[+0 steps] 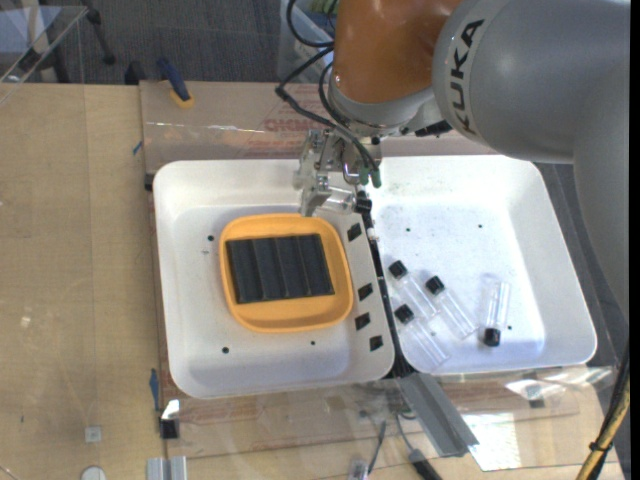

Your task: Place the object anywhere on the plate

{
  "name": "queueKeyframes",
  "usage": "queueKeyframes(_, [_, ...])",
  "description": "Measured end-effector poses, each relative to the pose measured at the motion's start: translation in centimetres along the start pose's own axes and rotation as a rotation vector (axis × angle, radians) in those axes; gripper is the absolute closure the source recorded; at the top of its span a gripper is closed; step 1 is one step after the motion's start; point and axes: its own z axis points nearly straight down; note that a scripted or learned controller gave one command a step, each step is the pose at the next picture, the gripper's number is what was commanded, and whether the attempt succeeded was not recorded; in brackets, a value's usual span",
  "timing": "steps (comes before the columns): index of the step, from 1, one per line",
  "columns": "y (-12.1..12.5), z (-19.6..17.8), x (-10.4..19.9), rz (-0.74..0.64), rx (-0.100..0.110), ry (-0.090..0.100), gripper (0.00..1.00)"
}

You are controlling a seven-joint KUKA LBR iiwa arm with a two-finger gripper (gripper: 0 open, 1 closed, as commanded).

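1. Bins first: two shallow white ones sit side by side on the bench, the left bin (185, 298) touching the right bin (540, 258) along a seam marked by small black clips.
2. Plate: an orange, squarish plate (287, 313) with rounded corners lies in the middle of the left bin, and a dark ribbed panel (278, 269) covers its centre.
3. Objects: several clear vials with black caps lie in the right bin. A loose cluster of vials (425, 303) rests near the seam, and a single vial (494, 311) lies apart toward the right, its black cap pointing at the bin's near wall. All of them are in the right bin, well apart from the plate.
4. Arm: the grey arm (540, 58) reaches in from the right, its orange band (390, 28) above the wrist, with black cables looping beside it.
5. Gripper: the gripper (322, 200) hangs over the far edge of the left bin, just beyond the plate's far rim and close to the seam. From where I stand, I cannot tell how the tool is set, and I see no vial in it.
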Motion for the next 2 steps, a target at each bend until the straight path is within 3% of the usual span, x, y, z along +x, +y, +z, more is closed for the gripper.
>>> queueKeyframes(1, [0.88,-1.05,-0.68,-0.123,-0.001,-0.007,1.00])
queueKeyframes(2, [0.86,-1.05,-0.69,-0.123,-0.002,-0.007,0.00])
